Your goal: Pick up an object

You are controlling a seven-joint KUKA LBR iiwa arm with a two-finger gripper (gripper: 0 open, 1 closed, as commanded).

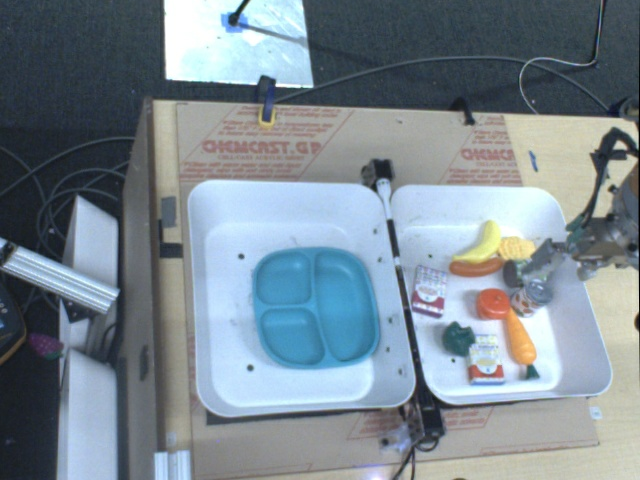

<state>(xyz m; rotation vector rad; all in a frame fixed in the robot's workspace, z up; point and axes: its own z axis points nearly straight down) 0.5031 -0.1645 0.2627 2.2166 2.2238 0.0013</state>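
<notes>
Looking down on the desk, you have two shallow white bins side by side: the left white bin point(215, 368) carries a teal plastic tray with three compartments point(316, 305), and the right white bin point(580, 363) carries all the small toy items. The grey arm's two-finger gripper point(532, 278) reaches in from the right and sits low over the right part of that bin, just beside the round orange-red toy tomato point(491, 303) and near the top of the orange toy carrot point(520, 340).

You cannot tell from this angle whether the jaws are open or closed; the metal parts at the tip blur together, and nothing is clearly seen between them. So treat the pick as not yet done: no item is lifted, and every item appears to lie on the bin floor.

The candidates all lie within the right bin. A yellow toy banana point(487, 238) lies at the far side, touching a long orange-red sausage-shaped piece point(474, 263), with a small yellow corn-like piece point(516, 247) just to the right. A small red-and-white carton point(429, 290) lies near the divider, a dark green lumpy toy point(458, 338) sits nearer, and a second red-and-white carton point(485, 359) lies at the near side beside the carrot.

What is left, as you can judge it, is the whole grasp: closing on one item, most likely the tomato or the carrot given where the tip is, and then lifting it clear of the bin.
</notes>
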